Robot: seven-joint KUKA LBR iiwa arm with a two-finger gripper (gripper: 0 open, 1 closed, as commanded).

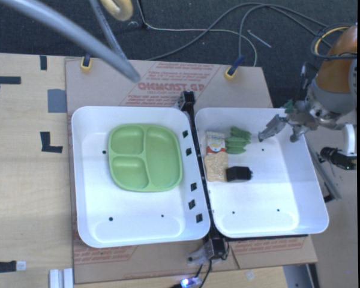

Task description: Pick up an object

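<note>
Gripper (276, 129) hovering over the upper right part of the right bin (300, 218), the grey arm (336, 71) with its orange band coming in from the right edge. Fingers look spread apart, nothing between them. Down on the right bin's floor, toward its left wall, a green object (237, 140) sits nearest the fingertips but apart from them, a snack packet (215, 155) lies just left of it, and a small black object (238, 174) rests touching the packet's right side. Over in the left bin (90, 221), a green divided plate (146, 158) lies flat.
</note>
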